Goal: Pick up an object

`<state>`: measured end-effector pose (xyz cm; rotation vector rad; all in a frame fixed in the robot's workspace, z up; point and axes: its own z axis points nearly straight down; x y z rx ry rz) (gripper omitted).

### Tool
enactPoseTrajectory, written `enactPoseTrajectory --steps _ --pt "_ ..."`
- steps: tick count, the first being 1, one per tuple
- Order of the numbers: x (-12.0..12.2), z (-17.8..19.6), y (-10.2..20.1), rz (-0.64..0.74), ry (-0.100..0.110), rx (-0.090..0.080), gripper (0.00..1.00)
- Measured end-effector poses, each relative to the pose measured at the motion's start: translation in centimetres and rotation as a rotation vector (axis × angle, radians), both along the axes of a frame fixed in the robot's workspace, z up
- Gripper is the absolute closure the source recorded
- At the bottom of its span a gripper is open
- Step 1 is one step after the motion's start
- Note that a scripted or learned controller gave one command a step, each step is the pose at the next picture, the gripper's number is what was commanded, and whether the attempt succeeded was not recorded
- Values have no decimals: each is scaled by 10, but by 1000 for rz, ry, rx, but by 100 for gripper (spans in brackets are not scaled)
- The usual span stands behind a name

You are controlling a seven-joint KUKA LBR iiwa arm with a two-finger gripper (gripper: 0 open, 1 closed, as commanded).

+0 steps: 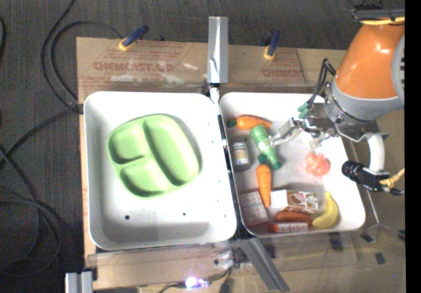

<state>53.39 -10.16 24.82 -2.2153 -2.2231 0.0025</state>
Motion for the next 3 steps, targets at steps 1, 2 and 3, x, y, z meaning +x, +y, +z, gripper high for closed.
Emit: enactPoseTrajectory --steps 1,2,3 --pt "5 -140 -42 -27 -4 0 0" --pt "-14 -157 -22 -15 -21 -6 0" --pt "-14 -148 -23 -17 -22 -8 100"
